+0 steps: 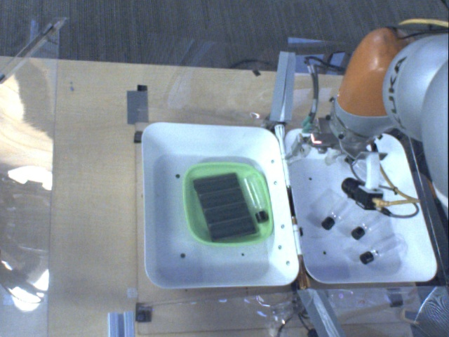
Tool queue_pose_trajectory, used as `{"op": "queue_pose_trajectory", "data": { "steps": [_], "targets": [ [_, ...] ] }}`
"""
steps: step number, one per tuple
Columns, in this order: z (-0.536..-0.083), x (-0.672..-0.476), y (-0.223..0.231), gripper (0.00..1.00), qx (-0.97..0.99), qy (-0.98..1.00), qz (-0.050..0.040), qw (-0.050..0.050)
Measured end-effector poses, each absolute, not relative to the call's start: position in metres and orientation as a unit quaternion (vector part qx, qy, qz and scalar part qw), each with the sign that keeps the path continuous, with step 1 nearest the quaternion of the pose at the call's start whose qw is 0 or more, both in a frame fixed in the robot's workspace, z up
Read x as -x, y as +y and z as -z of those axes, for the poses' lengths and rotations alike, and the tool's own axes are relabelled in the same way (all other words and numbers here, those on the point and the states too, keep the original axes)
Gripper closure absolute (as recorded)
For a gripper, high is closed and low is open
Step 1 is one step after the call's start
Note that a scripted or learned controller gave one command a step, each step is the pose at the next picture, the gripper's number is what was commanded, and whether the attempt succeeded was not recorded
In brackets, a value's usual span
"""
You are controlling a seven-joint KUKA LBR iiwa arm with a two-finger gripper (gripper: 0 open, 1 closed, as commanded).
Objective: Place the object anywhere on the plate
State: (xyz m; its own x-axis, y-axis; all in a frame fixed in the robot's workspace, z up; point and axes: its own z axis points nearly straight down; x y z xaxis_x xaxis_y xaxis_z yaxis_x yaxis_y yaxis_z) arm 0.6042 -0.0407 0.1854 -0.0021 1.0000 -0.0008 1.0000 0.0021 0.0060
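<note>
Pale wooden tabletop (84, 209), dark carpet (175, 12) beyond. The left bin (158, 258) holds the green plate (193, 220), which carries a dark ridged slab (224, 207) and one clear black-capped vial (257, 201) along its right side. Loose vials (366, 257) lie in the right bin (414, 265) (likely light, stiff, slick, apt to roll): grip one across the body, near the cap. The pincer (324, 140) hovers over that bin's far left corner; spread or pressed together, I cannot tell.
</note>
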Motion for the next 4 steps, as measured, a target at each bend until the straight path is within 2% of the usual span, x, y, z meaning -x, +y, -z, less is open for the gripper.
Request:
{"op": "queue_pose_trajectory", "data": {
  "steps": [1,2,4],
  "targets": [
    [-0.147,-0.664,-0.107,0.00,-0.714,0.700,-0.0014,0.003],
    [-0.188,-0.671,-0.131,0.00,-0.723,0.691,-0.0026,0.004],
    [-0.257,-0.671,-0.191,0.00,-0.736,0.676,-0.0027,0.005]
  ]
}}
